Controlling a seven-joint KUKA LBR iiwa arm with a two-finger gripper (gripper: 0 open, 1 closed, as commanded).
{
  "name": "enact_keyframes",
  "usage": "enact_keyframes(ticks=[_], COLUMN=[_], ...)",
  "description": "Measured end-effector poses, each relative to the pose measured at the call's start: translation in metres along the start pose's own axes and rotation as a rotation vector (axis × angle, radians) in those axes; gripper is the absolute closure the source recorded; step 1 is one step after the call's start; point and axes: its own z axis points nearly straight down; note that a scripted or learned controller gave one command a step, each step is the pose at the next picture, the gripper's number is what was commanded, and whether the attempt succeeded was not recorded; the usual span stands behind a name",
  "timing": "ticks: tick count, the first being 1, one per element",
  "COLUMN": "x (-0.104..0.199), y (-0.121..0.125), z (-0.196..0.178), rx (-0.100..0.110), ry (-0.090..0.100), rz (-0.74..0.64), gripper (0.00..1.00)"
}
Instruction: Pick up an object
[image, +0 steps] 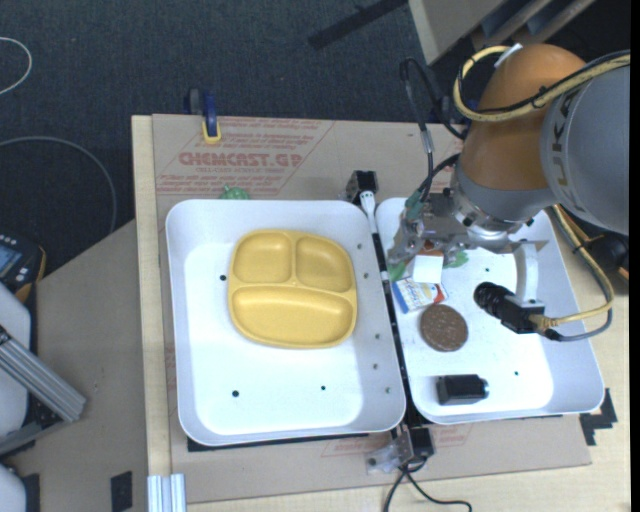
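Just above the small carton (416, 293) hangs the hand (428, 243), directly over it; its grip state cannot be told.

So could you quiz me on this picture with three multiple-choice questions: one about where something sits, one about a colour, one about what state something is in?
1. Where does the divided plate sit?
A. In the left bin
B. In the right bin
C. On the floor

2. What colour is the plate?
A. Blue
B. Yellow
C. Red

3. How does the round brown disc lie?
A. Lifted in the air
B. Stacked on the plate
C. Flat on the floor of the right bin

Answers:
1. A: the plate lies inside the left bin's white rim.
2. B: all three of its compartments are pale yellow.
3. C: the disc rests flat on the white bin floor, below a small carton and above a black block, while the gripper is over the bin's far end.
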Motion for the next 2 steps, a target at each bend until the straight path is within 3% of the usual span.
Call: enact_keyframes(ticks=[1, 2], x=[0.087, 0.025], y=[-0.006, -0.002], z=[0.009, 0.048], rx=[0.007, 0.012], ry=[0.003, -0.004], rz=[-0.004, 0.012], gripper=[1.0, 1.0])
